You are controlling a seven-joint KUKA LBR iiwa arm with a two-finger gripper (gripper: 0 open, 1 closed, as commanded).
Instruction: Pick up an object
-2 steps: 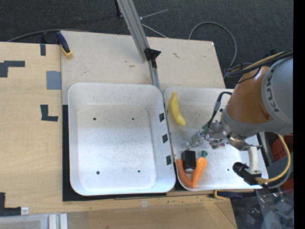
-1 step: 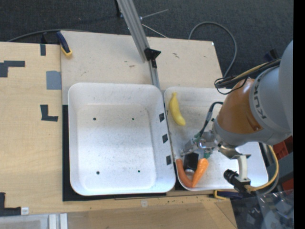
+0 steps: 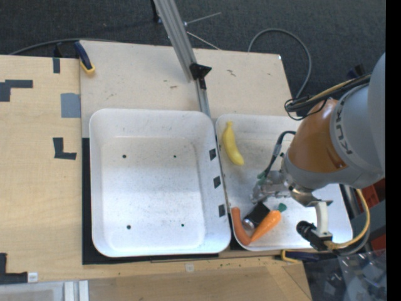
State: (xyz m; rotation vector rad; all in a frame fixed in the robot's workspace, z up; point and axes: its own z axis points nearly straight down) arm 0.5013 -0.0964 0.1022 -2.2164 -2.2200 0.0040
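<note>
Carrot (image 3: 265,225) sits in the right bin (image 3: 250,125), near-left corner, just beside a small black block (image 3: 256,217) and an orange-red piece (image 3: 239,227) along the bin wall. Banana (image 3: 232,144) lies at the far left, well apart. Claw (image 3: 270,193) hovers low just above the pile; can't tell how wide it stands. Carrot's long axis runs diagonally, near-left to far-right. Best approach: grip across that axis, mid-body, clear of the block.
</note>
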